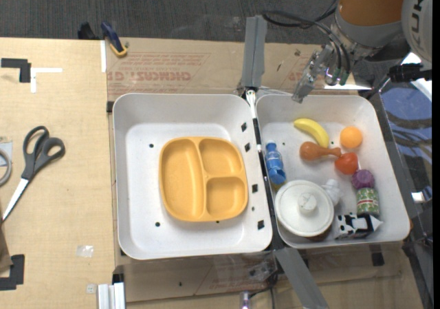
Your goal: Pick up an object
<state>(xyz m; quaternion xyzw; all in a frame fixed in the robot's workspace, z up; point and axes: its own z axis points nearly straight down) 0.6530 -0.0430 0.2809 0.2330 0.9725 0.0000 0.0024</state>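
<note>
Camera view: gripper (311,79) hovering above the right bin's (390,163) far rim, fingers spread, gripping nothing. Approach stage, by the look of it. Banana (313,131) just below, nearest candidate; calls for a drop and a squeeze. Left bin (134,163) carrying a yellow tray (203,178). Scissors (31,156) out left on the wooden bench (55,232).

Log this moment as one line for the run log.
phase: approach | gripper: above the right bin far rim, holding nothing | nearest item: banana | divided plate: in left bin
</note>
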